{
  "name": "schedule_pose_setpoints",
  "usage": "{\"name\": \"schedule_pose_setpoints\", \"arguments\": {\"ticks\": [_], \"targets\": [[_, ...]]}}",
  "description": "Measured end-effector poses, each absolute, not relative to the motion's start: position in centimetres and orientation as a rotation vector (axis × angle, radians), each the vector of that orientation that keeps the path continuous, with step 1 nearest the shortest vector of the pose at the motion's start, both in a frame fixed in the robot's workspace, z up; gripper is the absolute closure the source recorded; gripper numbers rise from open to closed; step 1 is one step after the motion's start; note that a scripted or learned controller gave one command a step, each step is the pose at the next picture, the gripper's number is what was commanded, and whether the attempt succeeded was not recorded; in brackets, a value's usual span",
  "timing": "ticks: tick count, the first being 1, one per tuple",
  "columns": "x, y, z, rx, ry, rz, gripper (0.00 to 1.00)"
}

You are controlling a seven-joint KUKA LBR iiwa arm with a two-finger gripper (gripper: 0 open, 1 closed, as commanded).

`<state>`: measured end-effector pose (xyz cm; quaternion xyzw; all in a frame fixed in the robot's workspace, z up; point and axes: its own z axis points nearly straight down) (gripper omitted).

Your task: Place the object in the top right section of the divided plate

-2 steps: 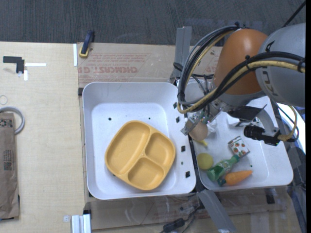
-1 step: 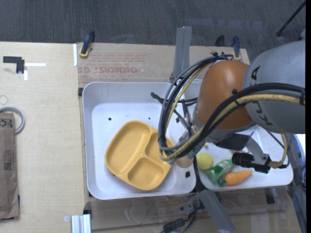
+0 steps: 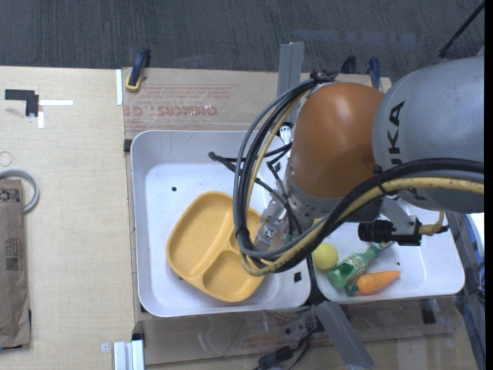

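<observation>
A yellow divided plate (image 3: 199,239) lies tilted in the left white bin (image 3: 151,177), toward its front. My gripper (image 3: 271,223) hangs over the plate's right edge, mostly hidden under the orange wrist band (image 3: 339,141) and a bundle of black cables. The plate's right-hand sections are partly covered by the arm. I see nothing that I can tell is held. In the right bin (image 3: 441,282) lie a yellow ball (image 3: 325,256), a green bottle (image 3: 357,266) and an orange carrot (image 3: 377,281).
The big grey arm (image 3: 435,141) covers most of the right bin and the wall between the bins. A brown cardboard sheet (image 3: 185,99) lies behind the left bin. A paper bag (image 3: 12,268) sits at the bench's far left.
</observation>
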<state>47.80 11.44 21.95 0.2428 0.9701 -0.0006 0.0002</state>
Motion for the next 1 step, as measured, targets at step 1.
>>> {"name": "schedule_pose_setpoints", "arguments": {"ticks": [1], "targets": [[49.1, 17.32, 14.87, 0.354, 3.123, -0.003, 1.0]]}}
